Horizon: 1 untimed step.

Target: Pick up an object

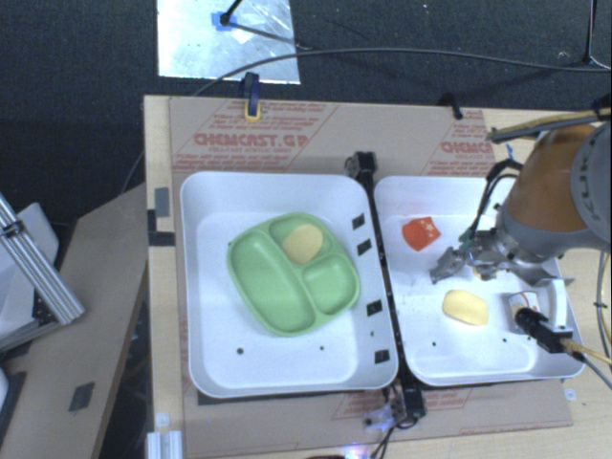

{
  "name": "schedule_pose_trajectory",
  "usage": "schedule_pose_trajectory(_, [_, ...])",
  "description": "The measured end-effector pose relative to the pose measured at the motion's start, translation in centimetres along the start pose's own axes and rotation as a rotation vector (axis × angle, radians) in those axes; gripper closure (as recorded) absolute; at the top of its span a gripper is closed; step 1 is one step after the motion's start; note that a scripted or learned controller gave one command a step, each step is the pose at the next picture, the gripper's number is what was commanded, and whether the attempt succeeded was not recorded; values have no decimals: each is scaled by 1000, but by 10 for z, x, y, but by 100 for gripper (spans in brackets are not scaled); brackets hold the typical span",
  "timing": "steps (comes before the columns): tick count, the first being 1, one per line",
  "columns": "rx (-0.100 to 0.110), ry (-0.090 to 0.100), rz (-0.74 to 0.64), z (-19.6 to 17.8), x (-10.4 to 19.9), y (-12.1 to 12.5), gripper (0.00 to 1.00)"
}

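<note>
While the arm [559, 194] reaches in from the right, we find its gripper [457, 259] low over the right bin [435, 357], between an orange block [421, 233] and a yellow lump [465, 307]; jaw state undetermined. Left bin [220, 352]: green tray [273, 290].

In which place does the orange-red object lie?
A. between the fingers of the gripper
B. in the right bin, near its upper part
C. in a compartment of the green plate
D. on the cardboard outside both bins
B: the orange-red object lies on the floor of the right bin, in its upper part, apart from the gripper.
</note>
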<state>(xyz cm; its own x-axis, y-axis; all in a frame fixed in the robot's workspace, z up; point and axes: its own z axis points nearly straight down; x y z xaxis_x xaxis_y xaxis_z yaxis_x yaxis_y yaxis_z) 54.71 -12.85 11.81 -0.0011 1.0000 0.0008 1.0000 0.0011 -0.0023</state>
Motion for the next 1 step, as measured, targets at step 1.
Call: schedule_pose_trajectory(1, [0,0,1,35,1,0,0])
